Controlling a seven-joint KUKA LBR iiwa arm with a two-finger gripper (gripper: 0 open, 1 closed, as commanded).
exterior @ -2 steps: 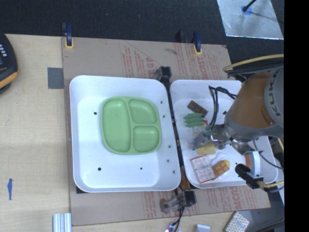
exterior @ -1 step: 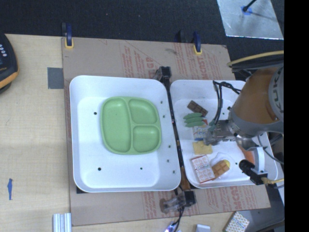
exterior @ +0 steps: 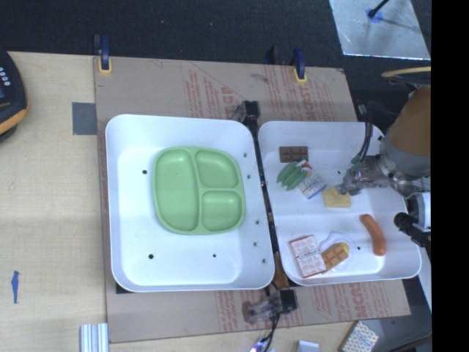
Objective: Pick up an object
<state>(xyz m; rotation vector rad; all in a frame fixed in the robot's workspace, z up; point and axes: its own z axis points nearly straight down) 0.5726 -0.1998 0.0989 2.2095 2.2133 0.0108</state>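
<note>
The right bin (exterior: 344, 139) holds several small items: a brown chocolate bar (exterior: 294, 153), green pea pods (exterior: 292, 174), a small blue and white packet (exterior: 314, 189), a yellow cheese wedge (exterior: 338, 198), an orange sausage (exterior: 374, 234), a red and white cracker pack (exterior: 304, 256) and a yellow waffle piece (exterior: 335, 254). My gripper (exterior: 352, 182) reaches in from the right. It hangs low at the cheese wedge's upper right corner, close to it or touching it. Nothing shows clearly between its tips.
The left bin (exterior: 128, 196) holds a green divided plate (exterior: 198, 190). Both bins rest on a brown cardboard sheet (exterior: 212, 86) clamped at the back edge. A dark device (exterior: 9, 86) lies at the far left of the bench.
</note>
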